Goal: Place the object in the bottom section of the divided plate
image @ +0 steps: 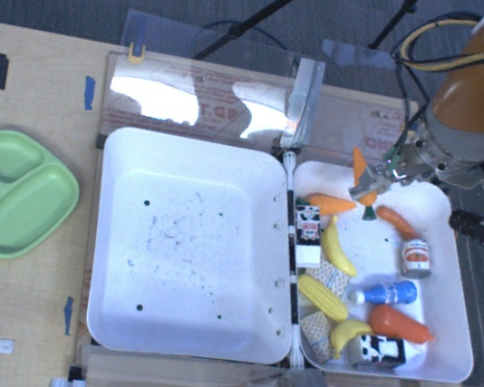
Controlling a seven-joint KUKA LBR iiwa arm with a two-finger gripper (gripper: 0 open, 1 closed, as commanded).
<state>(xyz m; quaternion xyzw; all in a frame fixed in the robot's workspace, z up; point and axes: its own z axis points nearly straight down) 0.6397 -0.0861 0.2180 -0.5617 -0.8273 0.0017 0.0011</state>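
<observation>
Looking from the counter's near edge, we see the right bin (444, 360) crowded with toy food: bananas, a corn cob (322, 295), a blue bottle (388, 292). At the counter's left edge sits the green divided plate (10, 192). Farther back, the tool (374, 184) grips an orange carrot (361, 175) between its fingers above the right bin's far edge.

The left bin (188, 243) lies bare and open to reach, while toy food (363, 291) crowds the right bin (457, 311).
</observation>
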